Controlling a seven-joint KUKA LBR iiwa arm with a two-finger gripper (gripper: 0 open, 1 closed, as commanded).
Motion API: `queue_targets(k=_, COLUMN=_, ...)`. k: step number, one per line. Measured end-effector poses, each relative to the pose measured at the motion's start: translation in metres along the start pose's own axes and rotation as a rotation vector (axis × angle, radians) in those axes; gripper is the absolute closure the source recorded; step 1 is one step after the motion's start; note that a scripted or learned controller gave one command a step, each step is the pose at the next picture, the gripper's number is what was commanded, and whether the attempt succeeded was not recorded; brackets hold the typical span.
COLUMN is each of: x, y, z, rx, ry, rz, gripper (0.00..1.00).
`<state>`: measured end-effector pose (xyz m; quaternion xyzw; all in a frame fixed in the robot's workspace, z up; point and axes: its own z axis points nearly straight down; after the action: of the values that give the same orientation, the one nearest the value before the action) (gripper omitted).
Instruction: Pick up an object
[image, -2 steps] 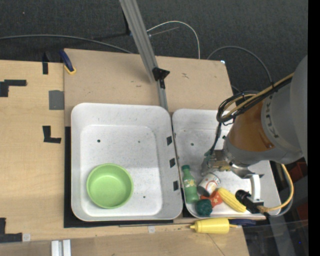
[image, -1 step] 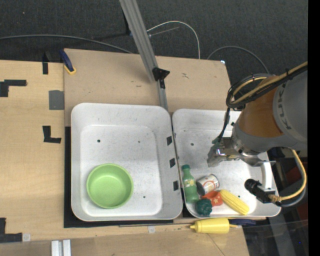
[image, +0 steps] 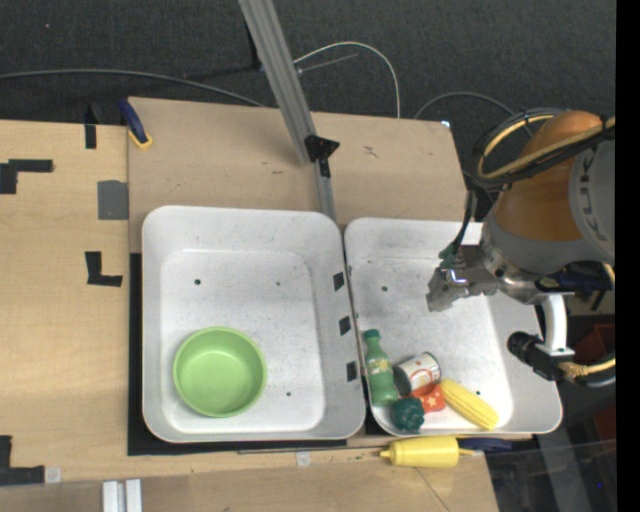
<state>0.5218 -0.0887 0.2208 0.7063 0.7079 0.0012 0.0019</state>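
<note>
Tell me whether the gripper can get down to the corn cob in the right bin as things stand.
Probably yes. The gripper hangs over the right bin, and the corn cob lies on top at the pile's right edge, uncovered.

The two bins (image: 250, 235) look like smooth, matt white plastic, faintly speckled. In the left bin, a green bowl (image: 219, 371) shows glossy plastic. The bench (image: 60, 300) around the bins looks like matt pale wood.

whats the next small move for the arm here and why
Probably shift the gripper toward the near end of the right bin and lower it. It hangs over bare floor, while the corn, green bottle and can cluster there.
</note>
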Motion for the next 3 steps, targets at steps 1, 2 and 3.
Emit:
queue_targets(k=1, x=0.001, y=0.008, z=-0.044, rx=0.001, ry=0.000, rz=0.000, gripper=1.00)
queue_targets(k=2, x=0.049, y=0.000, z=-0.044, rx=0.007, ry=0.002, rz=-0.003, gripper=1.00)
queue_targets(k=3, x=0.110, y=0.001, z=-0.028, rx=0.009, ry=0.002, rz=-0.005, gripper=1.00)
